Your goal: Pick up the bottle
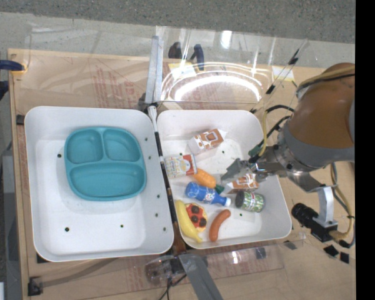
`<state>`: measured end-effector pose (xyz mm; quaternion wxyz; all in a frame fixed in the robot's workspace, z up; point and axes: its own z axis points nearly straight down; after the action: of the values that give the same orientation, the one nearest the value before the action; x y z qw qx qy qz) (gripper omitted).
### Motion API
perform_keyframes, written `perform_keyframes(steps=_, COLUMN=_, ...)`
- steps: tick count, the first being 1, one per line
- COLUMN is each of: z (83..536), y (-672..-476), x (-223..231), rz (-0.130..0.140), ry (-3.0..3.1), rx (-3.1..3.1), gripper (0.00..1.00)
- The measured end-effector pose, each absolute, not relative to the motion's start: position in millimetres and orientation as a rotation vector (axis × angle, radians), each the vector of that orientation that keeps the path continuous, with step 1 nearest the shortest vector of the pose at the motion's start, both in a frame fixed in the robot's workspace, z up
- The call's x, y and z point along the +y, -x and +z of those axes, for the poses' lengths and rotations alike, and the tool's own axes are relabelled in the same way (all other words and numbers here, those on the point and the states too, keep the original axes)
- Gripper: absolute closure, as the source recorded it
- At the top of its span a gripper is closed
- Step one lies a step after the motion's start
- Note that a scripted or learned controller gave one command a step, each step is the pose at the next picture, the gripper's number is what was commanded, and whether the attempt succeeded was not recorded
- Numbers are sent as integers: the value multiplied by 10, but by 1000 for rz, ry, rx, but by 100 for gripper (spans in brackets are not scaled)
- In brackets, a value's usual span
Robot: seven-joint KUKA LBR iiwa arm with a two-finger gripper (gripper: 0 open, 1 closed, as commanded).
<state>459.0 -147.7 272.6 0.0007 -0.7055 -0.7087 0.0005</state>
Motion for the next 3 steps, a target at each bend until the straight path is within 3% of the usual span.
perform_keyframes(steps=1, z=1391, y=-4926, x=-1348, rz=7, ry=2562, rx=-1810, gripper=0)
perform_keyframes(steps=2, z=864, y=-5123, x=-1383, rz=2, ry=2330, rx=-2098, gripper=0)
perform_keyframes(steps=3, z=968, y=-5118, x=-1403, rz=4, ry=2330, rx=-2099, gripper=100)
